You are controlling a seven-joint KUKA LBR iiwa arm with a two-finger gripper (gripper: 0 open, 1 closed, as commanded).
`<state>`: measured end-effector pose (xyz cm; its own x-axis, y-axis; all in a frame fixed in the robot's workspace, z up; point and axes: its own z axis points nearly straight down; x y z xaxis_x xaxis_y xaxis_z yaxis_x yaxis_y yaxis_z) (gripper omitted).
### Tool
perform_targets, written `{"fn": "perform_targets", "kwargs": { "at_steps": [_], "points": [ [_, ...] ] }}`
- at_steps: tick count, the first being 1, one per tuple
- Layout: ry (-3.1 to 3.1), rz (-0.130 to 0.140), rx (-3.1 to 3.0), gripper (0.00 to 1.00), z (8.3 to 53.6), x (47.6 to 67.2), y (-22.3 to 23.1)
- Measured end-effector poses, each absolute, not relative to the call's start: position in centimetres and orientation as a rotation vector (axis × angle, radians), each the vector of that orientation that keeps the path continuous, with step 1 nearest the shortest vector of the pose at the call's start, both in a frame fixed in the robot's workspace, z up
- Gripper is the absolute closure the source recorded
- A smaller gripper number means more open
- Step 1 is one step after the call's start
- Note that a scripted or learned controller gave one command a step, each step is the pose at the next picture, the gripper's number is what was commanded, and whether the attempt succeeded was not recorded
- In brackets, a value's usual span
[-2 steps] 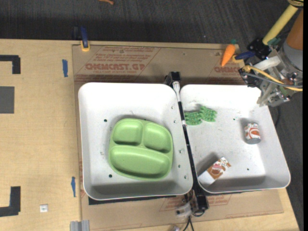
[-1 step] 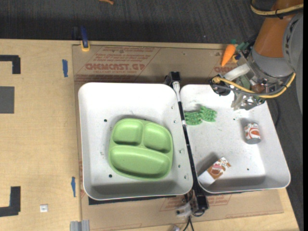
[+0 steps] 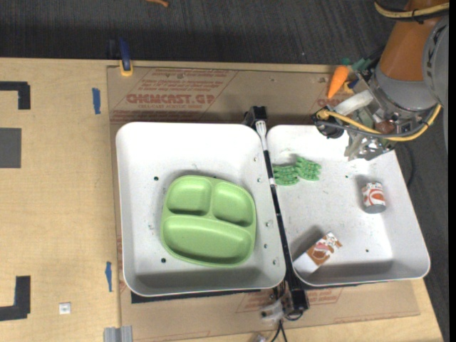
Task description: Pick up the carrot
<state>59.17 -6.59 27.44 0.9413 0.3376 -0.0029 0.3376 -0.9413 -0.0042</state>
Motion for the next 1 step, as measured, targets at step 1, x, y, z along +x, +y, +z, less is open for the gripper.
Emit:
{"fn": "perform_targets", "kwargs": {
  "at_steps": [1],
  "points": [
    [-0.541, 0.006, -3.091, 1.0, 28.43, 59.21, -6.56]
  ]
}}
